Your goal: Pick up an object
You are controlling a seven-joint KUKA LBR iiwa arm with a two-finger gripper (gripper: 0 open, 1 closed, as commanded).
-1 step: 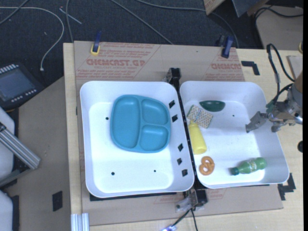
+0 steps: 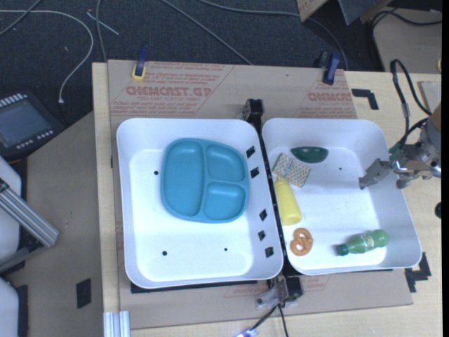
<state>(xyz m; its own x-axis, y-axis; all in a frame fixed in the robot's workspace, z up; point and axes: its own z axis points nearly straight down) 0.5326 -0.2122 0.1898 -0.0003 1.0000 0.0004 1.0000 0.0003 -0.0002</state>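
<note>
The right bin (image 2: 351,135) holds several small objects. A green bottle (image 2: 363,243) lies on its side near the front right corner. An orange pretzel (image 2: 302,241) sits front left, with a yellow tube-shaped thing (image 2: 287,200) behind it along the left wall. A patterned packet (image 2: 292,169) and a dark green bowl-shaped piece (image 2: 309,154) lie at the back left. My gripper (image 2: 384,181) hangs over the bin's right side, open, with nothing between its fingers. It is well above and behind the bottle.
The left bin (image 2: 140,216) carries a blue divided plate (image 2: 205,180) in its back half. A black divider with clips (image 2: 261,188) runs between the bins. Cables trail on the dark floor behind the bench.
</note>
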